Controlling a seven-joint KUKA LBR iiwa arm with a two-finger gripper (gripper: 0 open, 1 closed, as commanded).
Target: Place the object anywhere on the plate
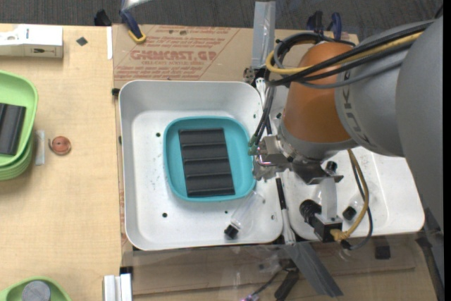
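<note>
Teal plate (209, 158) sits mid-bin, and a small clear object (238, 220) lies just off its near corner. The gripper (262, 157) hovers beside the plate's right rim. Best approach: drop squarely over it.

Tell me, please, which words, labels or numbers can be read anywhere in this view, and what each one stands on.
"GEMCAST" or similar, in red print: on the cardboard sheet behind the left bin; the letters are blurred, so the reading is uncertain.
Smaller red lines above and below it: too blurred to read.
White box at the upper left: dark marks, too small to read.
</note>
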